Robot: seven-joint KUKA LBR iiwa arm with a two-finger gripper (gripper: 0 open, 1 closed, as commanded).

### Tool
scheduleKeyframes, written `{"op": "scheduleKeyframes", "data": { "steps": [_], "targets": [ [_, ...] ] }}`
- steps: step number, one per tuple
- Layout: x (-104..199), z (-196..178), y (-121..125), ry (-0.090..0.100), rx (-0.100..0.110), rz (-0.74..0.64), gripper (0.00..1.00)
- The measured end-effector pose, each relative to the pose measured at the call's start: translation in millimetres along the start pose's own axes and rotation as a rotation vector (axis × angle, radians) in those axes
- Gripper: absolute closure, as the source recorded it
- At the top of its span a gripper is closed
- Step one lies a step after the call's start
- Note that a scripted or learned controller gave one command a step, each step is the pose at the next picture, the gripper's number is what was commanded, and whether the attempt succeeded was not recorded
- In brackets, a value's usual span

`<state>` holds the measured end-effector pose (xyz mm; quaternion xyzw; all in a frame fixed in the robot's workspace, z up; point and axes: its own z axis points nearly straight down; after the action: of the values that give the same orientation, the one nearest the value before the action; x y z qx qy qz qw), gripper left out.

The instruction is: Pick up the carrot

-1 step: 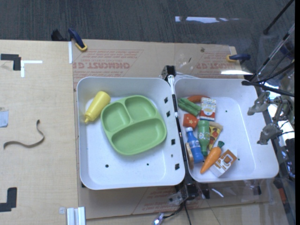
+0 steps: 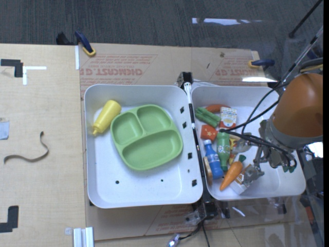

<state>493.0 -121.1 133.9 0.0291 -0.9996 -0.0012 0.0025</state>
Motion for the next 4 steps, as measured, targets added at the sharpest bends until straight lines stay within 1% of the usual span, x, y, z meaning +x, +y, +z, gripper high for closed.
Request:
{"op": "scheduleKeyframes", "data": {
  "steps": [1,2,3,4],
  "targets": [
    [6,29,11,-0.014,0.013,-0.145,0.00],
    [-5,29,17,-0.016,0.012,0.129,0.00],
    [-3,29,18,-0.022,0.007,0.404,0.00],
    [-47,29,15,-0.017,-0.001,0.585,0.00]
  ]
}}
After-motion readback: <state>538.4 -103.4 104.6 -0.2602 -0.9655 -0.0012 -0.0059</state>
